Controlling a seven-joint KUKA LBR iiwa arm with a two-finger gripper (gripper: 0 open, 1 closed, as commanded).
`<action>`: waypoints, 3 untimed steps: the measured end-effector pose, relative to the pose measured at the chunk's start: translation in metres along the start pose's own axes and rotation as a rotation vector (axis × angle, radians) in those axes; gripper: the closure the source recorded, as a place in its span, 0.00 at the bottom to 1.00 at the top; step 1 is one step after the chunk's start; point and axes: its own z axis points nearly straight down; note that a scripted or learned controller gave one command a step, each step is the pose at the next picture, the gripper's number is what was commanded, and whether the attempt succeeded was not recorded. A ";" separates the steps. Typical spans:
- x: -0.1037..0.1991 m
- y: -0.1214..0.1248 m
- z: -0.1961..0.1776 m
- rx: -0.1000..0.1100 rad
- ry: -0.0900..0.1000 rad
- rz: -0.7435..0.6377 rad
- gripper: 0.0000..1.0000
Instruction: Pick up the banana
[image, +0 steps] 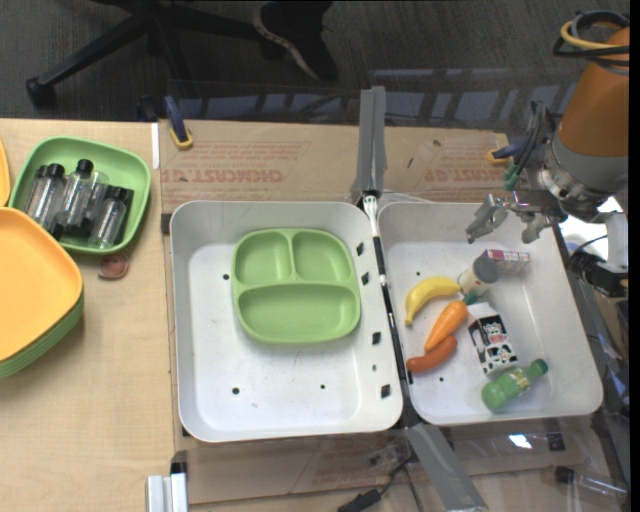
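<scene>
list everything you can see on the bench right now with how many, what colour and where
bins: two, white, side by side mid-bench
divided plate: one, green, in the left bin
banana: one, yellow, in the right bin, left of centre
carrot: one, orange, just below the banana
red vegetable: one, red-orange, below the carrot
green bottle: one, lying near the right bin's front
small box: one, black and white, right of the carrot
grey bottle: one, lying near the right bin's back
green tray of vials: one, far left
orange plates: a stack, left edge
arm: one, grey and orange, upper right
hand: one, above the right bin's back edge
</scene>
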 end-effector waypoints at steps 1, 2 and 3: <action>0.012 -0.002 0.079 -0.001 0.000 -0.277 0.00; 0.011 -0.002 0.070 -0.002 -0.001 -0.274 1.00; -0.015 0.006 0.067 -0.002 -0.001 0.110 1.00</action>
